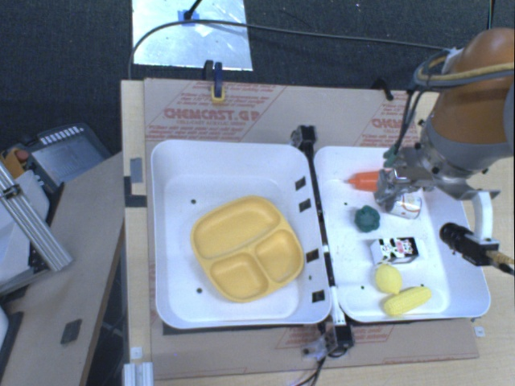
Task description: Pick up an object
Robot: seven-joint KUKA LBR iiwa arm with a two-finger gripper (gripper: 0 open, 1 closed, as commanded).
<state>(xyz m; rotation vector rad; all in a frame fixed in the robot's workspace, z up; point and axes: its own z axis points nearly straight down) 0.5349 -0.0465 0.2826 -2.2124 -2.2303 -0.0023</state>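
My gripper (394, 193) hangs low over the back of the right bin (475, 296), coming in from the right. An orange carrot-shaped toy (364, 181) lies just to its left, its right end hidden behind the gripper. A dark green lumpy toy (368, 218) sits a little in front and to the left of the gripper. Nearer the front are a small black-and-white carton (394, 250), a yellow lemon (388, 279) and a yellow corn cob (407, 300). I see nothing held between the gripper's parts.
The left bin (173, 175) holds a yellow divided plate (245, 248). A black divider (315, 215) with clips runs between the two bins. The bench edge and other equipment lie to the left.
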